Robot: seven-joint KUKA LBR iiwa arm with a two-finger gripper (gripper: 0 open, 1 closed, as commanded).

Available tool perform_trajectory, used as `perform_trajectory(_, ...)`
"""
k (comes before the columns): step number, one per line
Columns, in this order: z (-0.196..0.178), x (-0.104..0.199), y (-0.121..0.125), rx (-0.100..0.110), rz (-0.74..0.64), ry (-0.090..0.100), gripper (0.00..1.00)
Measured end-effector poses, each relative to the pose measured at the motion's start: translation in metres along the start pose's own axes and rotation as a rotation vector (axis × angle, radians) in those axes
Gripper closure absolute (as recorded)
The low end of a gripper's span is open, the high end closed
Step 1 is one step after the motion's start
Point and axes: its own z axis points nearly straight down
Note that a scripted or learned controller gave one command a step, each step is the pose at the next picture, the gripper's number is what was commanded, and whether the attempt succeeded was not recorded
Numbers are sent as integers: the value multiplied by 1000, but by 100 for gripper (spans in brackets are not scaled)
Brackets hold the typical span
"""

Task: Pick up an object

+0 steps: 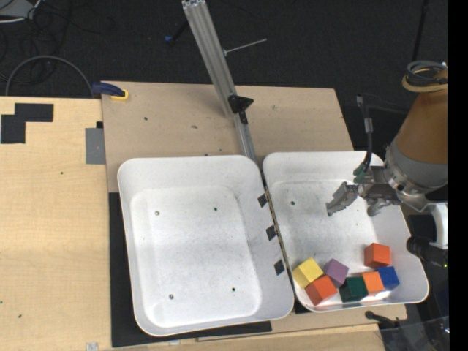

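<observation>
- The arm point(428, 134) is cut off at the picture's right edge, so only its orange band and grey wrist show above the hand point(358, 198).
- The hand hangs over the right bin point(311, 174), its two grey fingers point(338, 199) spread apart with nothing between them; their tips are small and dark, and hard to make out against the bin floor.
- The blocks lie in a cluster below the hand, toward the bin's near corner, well apart from the fingers.
- A red-orange block point(377, 254) sits nearest, just below and right of the hand.
- Further below are a blue block point(389, 276), an orange block point(372, 281) and a green block point(354, 289), packed so tightly that their edges partly hide each other.
- To the lower left of the hand sit a purple block point(336, 270), a yellow block point(308, 270) and a red block point(320, 289), touching one another.
- The left bin point(146, 178) lies well to the hand's left on the counter point(168, 123).
</observation>
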Motion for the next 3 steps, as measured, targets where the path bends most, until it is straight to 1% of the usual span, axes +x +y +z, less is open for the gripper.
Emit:
perform_trajectory(1,-30,10,-28,-3,-6,0,0)
perform_trajectory(2,41,87,-19,10,-16,4,0)
perform_trajectory(3,62,69,72,0,-14,-1,0)
